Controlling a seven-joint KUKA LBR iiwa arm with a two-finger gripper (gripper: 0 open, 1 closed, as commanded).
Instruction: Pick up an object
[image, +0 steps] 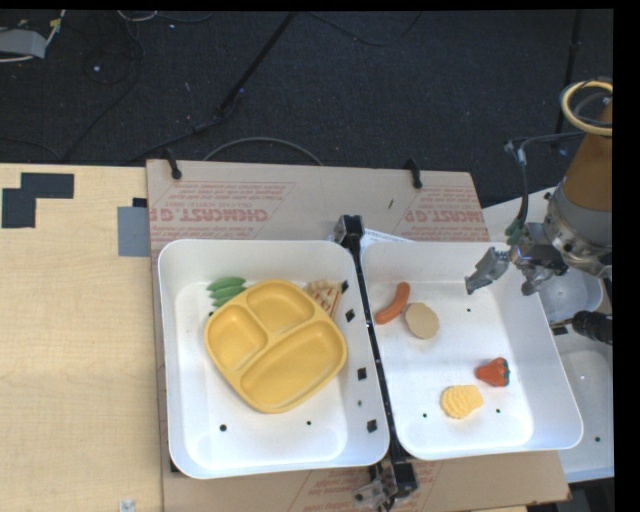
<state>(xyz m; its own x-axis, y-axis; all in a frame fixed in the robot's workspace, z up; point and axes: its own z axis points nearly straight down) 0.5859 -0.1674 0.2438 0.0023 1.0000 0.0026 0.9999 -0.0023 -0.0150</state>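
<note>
Grey gripper (510, 268) hovers over right bin (560, 400).

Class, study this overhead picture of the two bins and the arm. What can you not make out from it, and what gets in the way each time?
- Gripper, camera view: the fingers are small and blurred, so open or shut cannot be told.
- Green item in the left bin: partly covered by the yellow tray, so its full shape is hidden.
- Tan waffle-like piece: the tray's rim overlaps its lower part.
</note>
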